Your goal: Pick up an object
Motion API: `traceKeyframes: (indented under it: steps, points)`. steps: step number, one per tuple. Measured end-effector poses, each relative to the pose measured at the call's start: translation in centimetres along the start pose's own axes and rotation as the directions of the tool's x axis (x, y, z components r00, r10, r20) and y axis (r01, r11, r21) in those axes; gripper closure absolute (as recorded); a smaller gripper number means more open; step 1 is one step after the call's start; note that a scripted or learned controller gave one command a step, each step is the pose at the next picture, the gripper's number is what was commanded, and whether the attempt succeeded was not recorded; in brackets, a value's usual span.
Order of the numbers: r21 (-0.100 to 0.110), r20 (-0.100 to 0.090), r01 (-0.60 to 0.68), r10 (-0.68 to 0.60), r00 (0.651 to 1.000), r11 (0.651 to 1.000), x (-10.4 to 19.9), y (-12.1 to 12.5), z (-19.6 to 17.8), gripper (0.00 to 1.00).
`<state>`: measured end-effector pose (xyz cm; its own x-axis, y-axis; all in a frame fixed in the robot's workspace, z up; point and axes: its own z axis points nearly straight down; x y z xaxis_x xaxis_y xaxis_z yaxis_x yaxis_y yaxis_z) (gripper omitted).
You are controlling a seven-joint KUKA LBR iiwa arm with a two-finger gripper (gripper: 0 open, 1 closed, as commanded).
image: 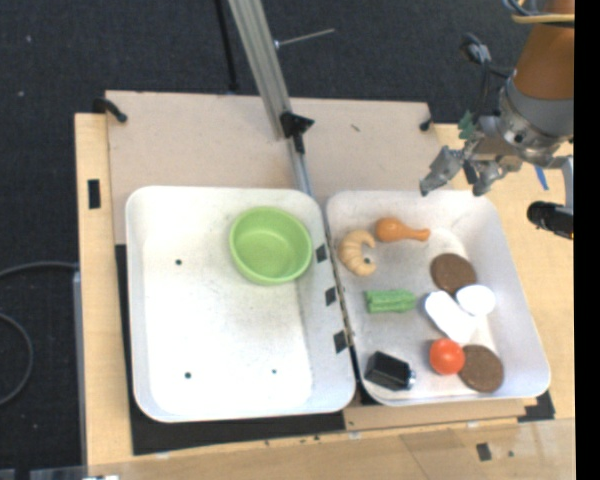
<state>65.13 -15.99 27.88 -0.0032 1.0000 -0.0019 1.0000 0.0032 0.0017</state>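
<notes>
Camera view: arm at top right.
Fingers (pixel 458 176): spread wide, holding nothing, over right bin's (pixel 515 258) back edge.
Nearest toy: orange drumstick (pixel 400 232), just below-left of fingers.
Long way: lies left-right.

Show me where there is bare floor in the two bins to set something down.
The left bin has most room: everything left of and below the green bowl is bare. In the right bin, one patch lies between the green block and black object. Its right side is crowded: brown discs, white pieces, the red ball.
</notes>
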Motion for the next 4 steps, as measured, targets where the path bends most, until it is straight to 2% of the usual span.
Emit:
traceKeyframes:
  steps: [1, 4]
  points:
    - [0.0, 0.001, 0.0, 0.0, 1.0, 1.0, 0.0, 0.0, 0.0, 0.0]
    - [0.005, 0.0, 0.0, 0.0, 1.0, 1.0, 1.7, 1.1, 14.4, 0.0]
